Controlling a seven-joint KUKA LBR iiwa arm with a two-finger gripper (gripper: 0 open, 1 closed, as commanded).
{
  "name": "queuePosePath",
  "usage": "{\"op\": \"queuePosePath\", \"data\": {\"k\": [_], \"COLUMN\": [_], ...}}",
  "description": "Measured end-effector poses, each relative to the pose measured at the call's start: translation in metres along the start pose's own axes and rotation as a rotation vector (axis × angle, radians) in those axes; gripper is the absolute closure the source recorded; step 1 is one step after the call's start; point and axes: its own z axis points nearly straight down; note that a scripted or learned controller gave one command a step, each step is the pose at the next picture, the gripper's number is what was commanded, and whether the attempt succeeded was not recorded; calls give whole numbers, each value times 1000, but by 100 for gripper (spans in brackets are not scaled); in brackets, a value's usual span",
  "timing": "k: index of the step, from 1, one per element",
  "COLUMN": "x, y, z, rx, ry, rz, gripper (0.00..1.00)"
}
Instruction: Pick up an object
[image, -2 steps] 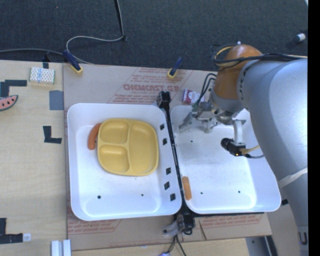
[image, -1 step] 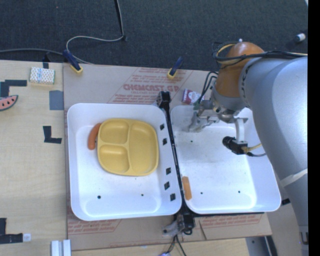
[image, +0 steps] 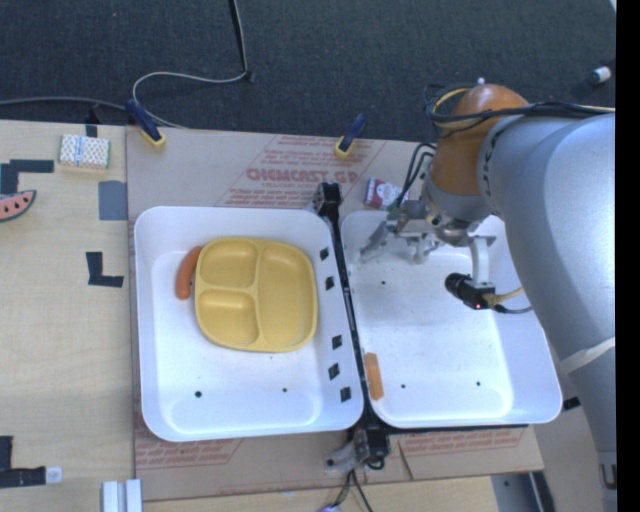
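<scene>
Claw (image: 405, 238) hangs low over the upper left corner of the right white shallow bin (image: 520, 395), metal fingers spread fairly wide, gripping nothing; likely poised to descend. Nearest target, a small orange carrot-like stick (image: 373, 375), lies lower along that bin's left wall; a yellow divided plastic plate (image: 256, 294) fills the left bin (image: 160, 400)

- Floor (image: 300, 50) behind the bench is dark grey carpet, with a thin black cable (image: 225, 60) snaking across it.
- Bench top (image: 60, 330) is pale wood, black tape marks (image: 100, 270) stuck here and there.
- A cardboard sheet (image: 290, 170) with red print lies on it, held by blue-and-yellow clamps (image: 145, 120).
- Light's even, soft shadows.
</scene>
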Motion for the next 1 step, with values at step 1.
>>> {"op": "queuePosePath", "data": {"k": [1], "x": [3], "y": [-18], "z": [9], "rx": [-1], "ry": [0], "rz": [3], "gripper": [0]}}
